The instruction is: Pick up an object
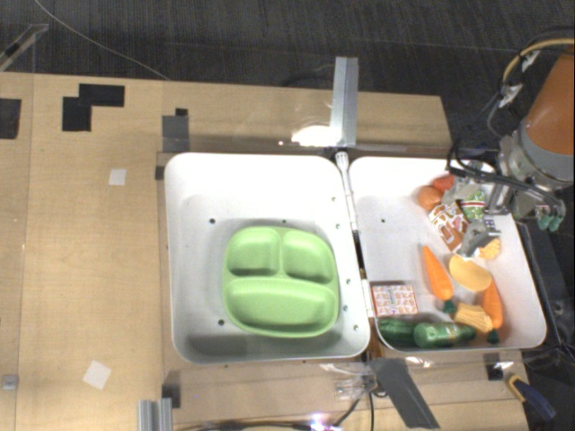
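My gripper (482,232) hangs low over the right part of the right bin (386,214), coming in from the right under the orange-banded wrist. It is directly over a cluster of toy foods: a red-and-white packet (452,225), an orange round piece (435,194) behind it, and a yellow-orange slice (471,273) just in front. An orange carrot (437,275) lies left of the slice. Whether anything is gripped is hidden by the tool body.
Along the right bin's front wall lie a green bottle (428,333), a small patterned box (393,300), a yellow piece (472,317) and another orange piece (493,303). The left bin (193,205) holds a green divided plate (280,281). A metal post (345,106) stands behind the bins.
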You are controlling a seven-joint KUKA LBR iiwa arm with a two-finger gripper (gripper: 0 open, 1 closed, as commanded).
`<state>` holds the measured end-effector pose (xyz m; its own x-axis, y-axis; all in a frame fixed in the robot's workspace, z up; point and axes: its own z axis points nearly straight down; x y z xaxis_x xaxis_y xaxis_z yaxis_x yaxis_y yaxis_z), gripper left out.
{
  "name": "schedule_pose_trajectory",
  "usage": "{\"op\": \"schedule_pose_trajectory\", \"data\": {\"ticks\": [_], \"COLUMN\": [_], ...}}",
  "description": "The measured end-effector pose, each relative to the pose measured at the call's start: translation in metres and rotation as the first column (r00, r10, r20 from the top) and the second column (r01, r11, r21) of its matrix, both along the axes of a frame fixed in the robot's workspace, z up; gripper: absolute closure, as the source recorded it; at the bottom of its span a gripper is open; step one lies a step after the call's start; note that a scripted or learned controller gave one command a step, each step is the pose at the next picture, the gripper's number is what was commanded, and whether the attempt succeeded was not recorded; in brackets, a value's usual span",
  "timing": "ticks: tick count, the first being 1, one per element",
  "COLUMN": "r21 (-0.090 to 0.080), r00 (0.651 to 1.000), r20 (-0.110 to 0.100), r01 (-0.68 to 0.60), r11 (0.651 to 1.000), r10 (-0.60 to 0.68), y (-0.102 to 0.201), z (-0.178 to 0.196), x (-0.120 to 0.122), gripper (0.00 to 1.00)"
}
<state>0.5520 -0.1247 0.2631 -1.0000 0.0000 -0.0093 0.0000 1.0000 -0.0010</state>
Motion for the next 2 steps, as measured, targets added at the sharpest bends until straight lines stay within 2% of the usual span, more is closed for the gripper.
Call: {"op": "schedule_pose_trajectory", "data": {"ticks": [1, 2], "r21": [0.003, -0.005], "r00": [0.977, 0.979], "r20": [-0.009, 0.011], "r01": [-0.211, -0.205], "r11": [0.977, 0.979], "r10": [0.211, 0.205], "y": [0.012, 0.009], "z": [-0.154, -0.172], "x": [0.009, -0.028], "gripper": [0.00, 0.00]}}
